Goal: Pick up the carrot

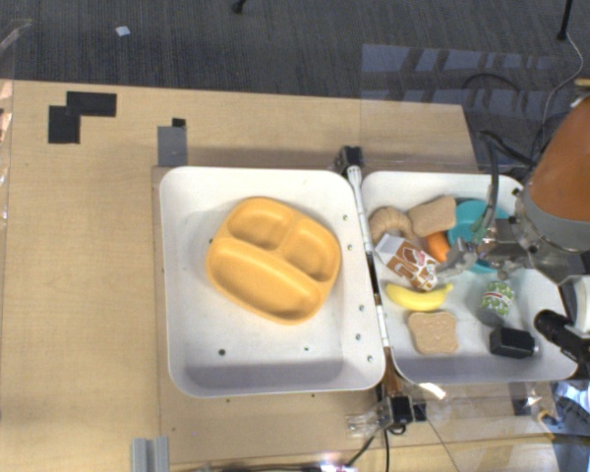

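The carrot (438, 248) is a short orange piece in the right bin (472, 370), lying between a tan bread slice (433, 214) and a brown-and-white carton (413, 262). My gripper (464, 254) reaches in from the right and hangs just right of the carrot, close to it or touching it. A teal object (467, 220) sits partly hidden behind the gripper. The grey arm with its orange band (575, 160) covers the bin's right edge.
The right bin also holds a pale bagel (387, 222), a banana (418, 295), a round toast (433, 332), a green-and-white can (497, 300) and a small black block (511, 342). A yellow divided plate (273, 257) lies in the left bin (192, 362).
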### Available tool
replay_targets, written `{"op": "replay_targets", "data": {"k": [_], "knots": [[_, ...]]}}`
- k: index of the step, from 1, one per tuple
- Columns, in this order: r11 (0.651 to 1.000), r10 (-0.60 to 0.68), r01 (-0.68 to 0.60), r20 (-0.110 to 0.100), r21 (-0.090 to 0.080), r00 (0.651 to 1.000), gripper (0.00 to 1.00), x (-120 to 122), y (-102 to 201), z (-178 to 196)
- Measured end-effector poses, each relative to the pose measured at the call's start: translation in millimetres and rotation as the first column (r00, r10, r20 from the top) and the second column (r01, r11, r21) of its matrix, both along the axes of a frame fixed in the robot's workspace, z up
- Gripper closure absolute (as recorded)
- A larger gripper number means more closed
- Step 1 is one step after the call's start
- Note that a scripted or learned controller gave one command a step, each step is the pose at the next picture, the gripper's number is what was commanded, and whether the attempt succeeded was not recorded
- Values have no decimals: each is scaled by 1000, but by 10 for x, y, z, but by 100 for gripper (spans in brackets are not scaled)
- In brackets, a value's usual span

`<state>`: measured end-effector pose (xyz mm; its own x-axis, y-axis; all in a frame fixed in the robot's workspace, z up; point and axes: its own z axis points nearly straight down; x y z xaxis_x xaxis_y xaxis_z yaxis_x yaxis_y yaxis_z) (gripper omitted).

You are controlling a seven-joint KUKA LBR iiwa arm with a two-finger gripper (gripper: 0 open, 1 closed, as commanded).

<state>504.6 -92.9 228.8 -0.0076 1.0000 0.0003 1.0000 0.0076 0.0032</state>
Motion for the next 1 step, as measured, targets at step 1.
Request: {"op": "replay_targets", "data": {"k": [1], "knots": [[1000, 1, -1, -1, -2, 1000, 0, 437, -207, -439]]}}
